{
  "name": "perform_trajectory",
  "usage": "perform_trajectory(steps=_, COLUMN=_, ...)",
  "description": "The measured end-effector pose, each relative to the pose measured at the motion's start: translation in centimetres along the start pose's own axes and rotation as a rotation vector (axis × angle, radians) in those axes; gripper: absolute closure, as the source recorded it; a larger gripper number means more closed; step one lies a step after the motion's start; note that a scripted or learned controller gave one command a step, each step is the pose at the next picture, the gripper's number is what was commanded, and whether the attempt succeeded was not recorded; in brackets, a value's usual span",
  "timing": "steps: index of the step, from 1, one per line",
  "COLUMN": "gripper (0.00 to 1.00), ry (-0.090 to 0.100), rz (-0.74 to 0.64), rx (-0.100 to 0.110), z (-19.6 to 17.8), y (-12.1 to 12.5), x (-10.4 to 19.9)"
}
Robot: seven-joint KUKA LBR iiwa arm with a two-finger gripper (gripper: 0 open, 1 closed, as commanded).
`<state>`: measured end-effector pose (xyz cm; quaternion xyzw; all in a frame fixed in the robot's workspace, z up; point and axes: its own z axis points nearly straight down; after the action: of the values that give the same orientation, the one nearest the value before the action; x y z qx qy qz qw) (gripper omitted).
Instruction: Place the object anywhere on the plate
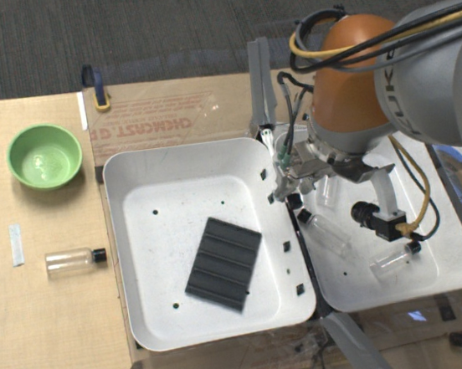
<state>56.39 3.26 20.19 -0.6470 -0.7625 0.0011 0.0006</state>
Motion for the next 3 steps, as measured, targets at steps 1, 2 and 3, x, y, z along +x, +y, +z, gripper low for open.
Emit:
perform_trajectory(steps=1, gripper=1.0, ry=-0.001, rz=-0.024, rx=0.001, z=0.0, y=5.2, x=6.5)
perform_trajectory(steps=2, gripper=1.0, ry=-0.002, rz=-0.109, rx=0.003, z=0.9, y=2.7, x=17.2)
perform_trajectory(steps=3, gripper=1.0, ry=-0.001, rz=-0.104, rx=0.002, z=10.6, y=-2.2, x=19.1)
